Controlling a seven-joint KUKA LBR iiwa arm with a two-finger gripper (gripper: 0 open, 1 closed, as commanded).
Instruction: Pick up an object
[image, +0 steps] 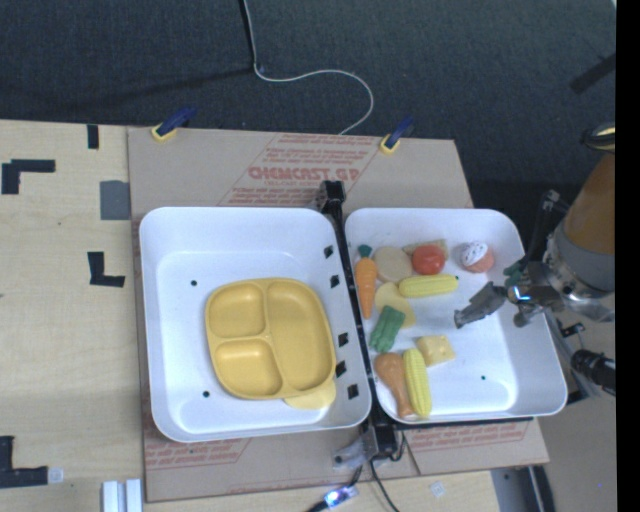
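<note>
The claw (497, 303) hovers at the right of the frame over the right bin (500, 398), fingers spread and pinching nothing. Toy foods cluster in that bin's left half; the nearest is the yellow corn (428, 286). Risk: a descent here may close on bare bin floor, or nudge crowded pieces aside.

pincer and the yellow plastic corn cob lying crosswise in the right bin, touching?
Apart. The camera view shows bare white bin floor between the pincer and the yellow plastic corn cob; the dark finger tip sits right of and below the cob.
</note>
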